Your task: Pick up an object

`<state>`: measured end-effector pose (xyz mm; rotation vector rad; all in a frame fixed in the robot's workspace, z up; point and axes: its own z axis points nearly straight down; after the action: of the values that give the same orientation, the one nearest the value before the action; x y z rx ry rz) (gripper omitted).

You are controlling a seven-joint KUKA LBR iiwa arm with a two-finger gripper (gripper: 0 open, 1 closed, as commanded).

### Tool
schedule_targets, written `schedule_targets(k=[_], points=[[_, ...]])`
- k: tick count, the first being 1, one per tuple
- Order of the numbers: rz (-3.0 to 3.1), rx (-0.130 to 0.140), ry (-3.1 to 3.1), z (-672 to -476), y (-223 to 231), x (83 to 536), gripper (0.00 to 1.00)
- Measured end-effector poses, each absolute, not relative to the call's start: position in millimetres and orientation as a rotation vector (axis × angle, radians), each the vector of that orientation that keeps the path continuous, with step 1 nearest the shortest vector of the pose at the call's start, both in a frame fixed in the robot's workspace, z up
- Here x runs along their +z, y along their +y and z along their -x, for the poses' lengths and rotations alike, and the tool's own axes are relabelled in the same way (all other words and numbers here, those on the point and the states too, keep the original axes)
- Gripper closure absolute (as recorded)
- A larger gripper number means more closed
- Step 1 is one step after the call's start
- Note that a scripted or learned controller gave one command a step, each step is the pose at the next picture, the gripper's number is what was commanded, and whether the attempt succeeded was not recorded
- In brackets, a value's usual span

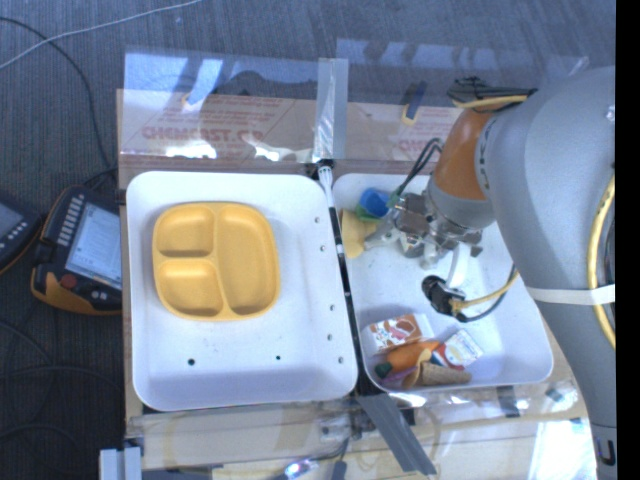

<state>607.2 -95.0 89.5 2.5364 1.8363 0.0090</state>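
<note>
Camera view: gripper [437, 253] hangs over the right bin's [520, 343] far end, finger state indeterminate; recommended approach is a vertical descent onto 1 isolated object, the blue item [374, 203].

Left bin [150, 368]: one yellow divided plate [215, 260], centred. Right bin [520, 338]: blue object [374, 203] at far edge, orange and packaged items [418, 353] at near edge. Gripper [428, 238] low inside right bin.

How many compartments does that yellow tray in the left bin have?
3. The yellow tray in the left bin has two smaller compartments stacked on its left side, one toward the top and one toward the bottom, and one long compartment down its right side. None looks hidden.
</note>
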Motion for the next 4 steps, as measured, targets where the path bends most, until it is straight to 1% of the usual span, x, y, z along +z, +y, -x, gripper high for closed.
schedule_targets(k=[1, 2, 3, 4], points=[[-2.332, -0.035, 2.126, -661.8, -125, 106, 0.0], [-2.374, -0.003, 2.049, -655.5, -136, 90, 0.0], [-2.354, 0.002, 2.067, -631.4, -139, 89, 0.0], [-2.349, 0.003, 2.069, -632.6, -137, 100, 1.0]])
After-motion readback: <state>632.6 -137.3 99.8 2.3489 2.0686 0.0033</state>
